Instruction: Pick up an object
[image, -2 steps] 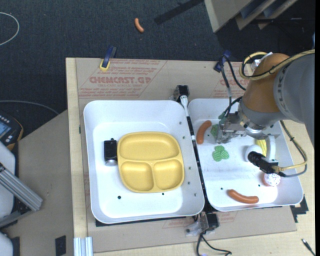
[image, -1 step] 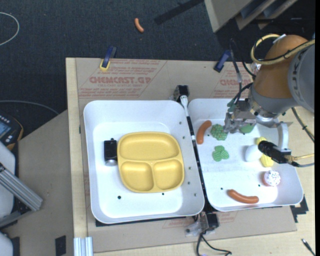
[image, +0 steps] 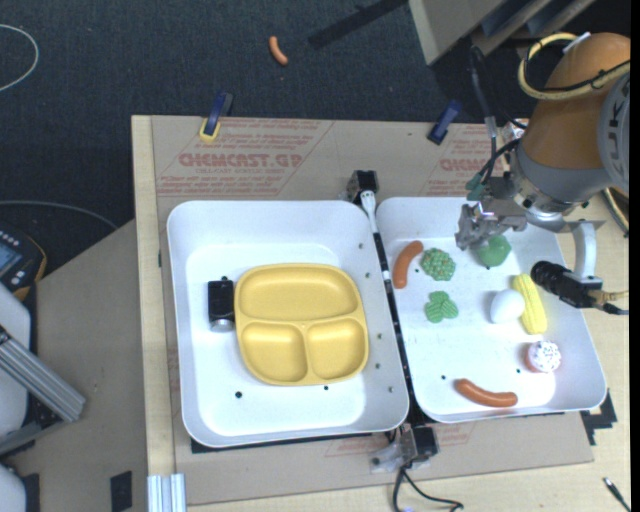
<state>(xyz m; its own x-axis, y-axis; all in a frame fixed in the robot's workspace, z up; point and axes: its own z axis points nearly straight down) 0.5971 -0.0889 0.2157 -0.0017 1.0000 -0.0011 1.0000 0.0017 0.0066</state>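
Observation:
My gripper (image: 482, 230) hangs over the far part of the right bin (image: 430, 215). Directly under it, partly covered by it, is a green piece (image: 494, 252). Whether the gripper touches the piece cannot be told. To its left lie a green broccoli (image: 437, 264) and an orange sausage (image: 405, 263). Nearer the front are a second green broccoli (image: 440, 307), a white egg (image: 505, 306), a yellow corn cob (image: 531, 304), a white speckled ball (image: 544, 356) and another orange sausage (image: 486, 393).
The left bin (image: 190, 300) holds a yellow three-compartment tray (image: 300, 322) with a small black object (image: 220, 302) beside its left edge. A black clip (image: 362, 186) sits at the far end of the seam between the bins.

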